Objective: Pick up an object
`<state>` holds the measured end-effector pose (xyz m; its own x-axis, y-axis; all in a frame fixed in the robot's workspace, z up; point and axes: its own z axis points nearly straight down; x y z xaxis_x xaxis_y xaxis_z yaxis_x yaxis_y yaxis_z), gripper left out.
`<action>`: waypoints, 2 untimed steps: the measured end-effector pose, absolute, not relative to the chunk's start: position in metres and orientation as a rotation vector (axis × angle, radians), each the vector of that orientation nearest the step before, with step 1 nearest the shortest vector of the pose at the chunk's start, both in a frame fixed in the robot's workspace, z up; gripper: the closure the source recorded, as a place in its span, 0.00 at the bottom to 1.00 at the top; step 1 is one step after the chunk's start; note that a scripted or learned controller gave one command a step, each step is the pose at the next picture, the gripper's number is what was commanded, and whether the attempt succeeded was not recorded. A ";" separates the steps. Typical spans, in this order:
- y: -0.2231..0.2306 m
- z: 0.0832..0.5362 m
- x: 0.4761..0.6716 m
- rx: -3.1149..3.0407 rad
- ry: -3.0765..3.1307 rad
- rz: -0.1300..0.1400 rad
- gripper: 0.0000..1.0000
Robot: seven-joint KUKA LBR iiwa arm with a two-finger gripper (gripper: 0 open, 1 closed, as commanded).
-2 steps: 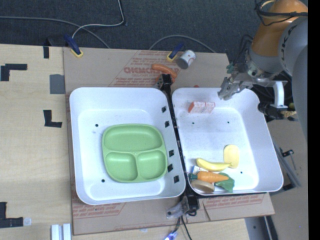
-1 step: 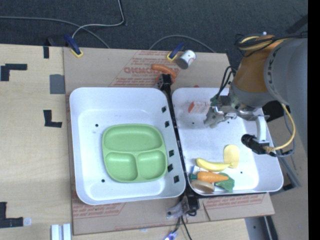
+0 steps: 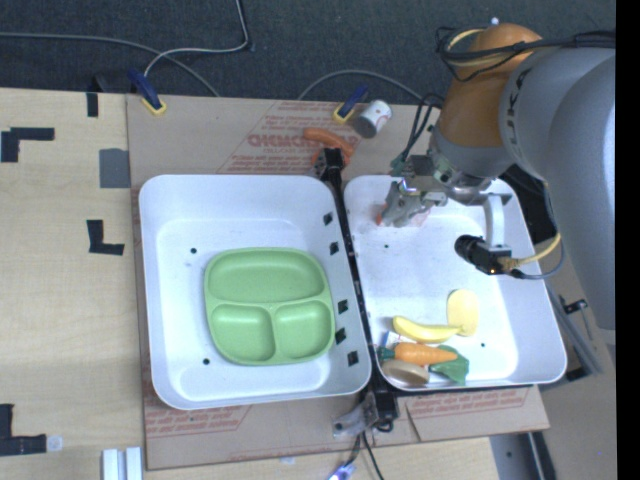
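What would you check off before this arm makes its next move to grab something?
1. Things to pick lie in the right bin: ok. A banana, a carrot and a pale yellow piece sit near its front edge.
2. Gripper over the right bin: ok, at its far left corner.
3. Gripper above a target: not ok, the toys lie apart from it, toward the front.
4. Toys spaced for a clean grab: not ok, banana and carrot touch in a heap.
5. Something already held: cannot tell.
6. Green tray out of the way: ok, it lies in the left bin.
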<state>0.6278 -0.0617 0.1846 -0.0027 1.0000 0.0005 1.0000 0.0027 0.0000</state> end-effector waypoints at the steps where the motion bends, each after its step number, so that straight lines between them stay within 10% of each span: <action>1: -0.062 0.184 0.627 -2.219 -2.223 0.001 0.00; 2: -0.099 0.086 0.660 -2.222 -2.225 -0.001 0.00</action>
